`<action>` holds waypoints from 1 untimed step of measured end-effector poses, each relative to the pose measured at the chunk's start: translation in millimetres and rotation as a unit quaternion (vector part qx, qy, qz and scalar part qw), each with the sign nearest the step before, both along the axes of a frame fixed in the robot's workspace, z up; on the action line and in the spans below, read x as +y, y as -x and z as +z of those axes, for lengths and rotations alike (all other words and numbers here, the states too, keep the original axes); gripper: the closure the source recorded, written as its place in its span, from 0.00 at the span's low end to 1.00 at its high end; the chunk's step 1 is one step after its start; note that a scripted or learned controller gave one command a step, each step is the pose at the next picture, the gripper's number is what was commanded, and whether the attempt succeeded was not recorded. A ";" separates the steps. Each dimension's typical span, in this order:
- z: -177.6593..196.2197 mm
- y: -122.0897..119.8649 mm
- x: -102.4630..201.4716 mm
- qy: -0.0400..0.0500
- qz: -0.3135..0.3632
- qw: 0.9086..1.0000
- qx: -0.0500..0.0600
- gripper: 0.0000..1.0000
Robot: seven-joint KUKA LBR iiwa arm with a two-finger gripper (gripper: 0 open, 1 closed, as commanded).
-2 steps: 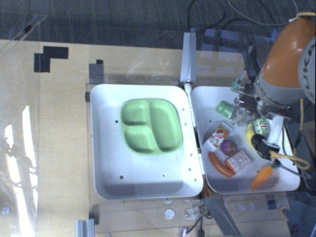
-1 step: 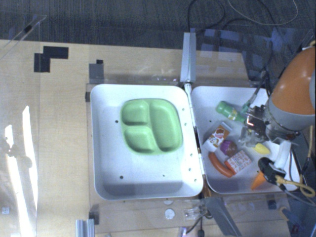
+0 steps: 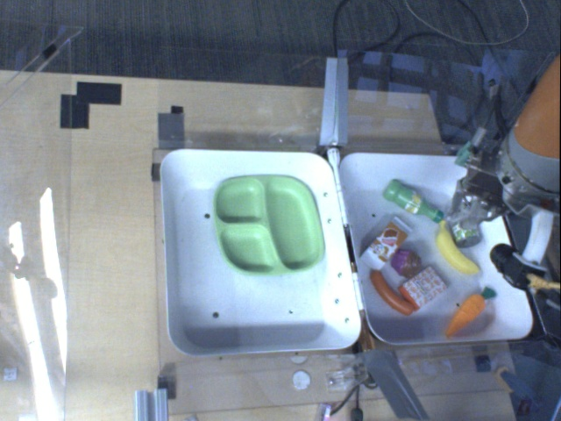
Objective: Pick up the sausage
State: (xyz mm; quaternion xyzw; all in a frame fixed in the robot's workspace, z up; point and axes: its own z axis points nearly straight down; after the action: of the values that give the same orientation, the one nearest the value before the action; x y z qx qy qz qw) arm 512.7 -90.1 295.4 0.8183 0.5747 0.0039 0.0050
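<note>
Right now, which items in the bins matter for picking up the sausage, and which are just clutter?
Belongs to the job:
sausage, right bin
gripper, over the banana's top end

Just lying about:
banana
carrot
green bottle
two small cartons
green divided plate, left bin

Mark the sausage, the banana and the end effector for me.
sausage [image 3: 392, 293]: camera view, middle of its red body.
banana [image 3: 458, 253]: camera view, middle of the yellow curve.
end effector [image 3: 468, 229]: camera view, tip, above the banana's upper end.
</note>
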 end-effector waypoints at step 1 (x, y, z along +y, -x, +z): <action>-64.0 24.9 -13.5 -0.002 -0.019 1.000 0.005 1.00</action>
State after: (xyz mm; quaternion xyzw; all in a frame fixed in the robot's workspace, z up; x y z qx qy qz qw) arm 487.8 -103.6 231.4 0.8290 0.5593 0.0010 0.0009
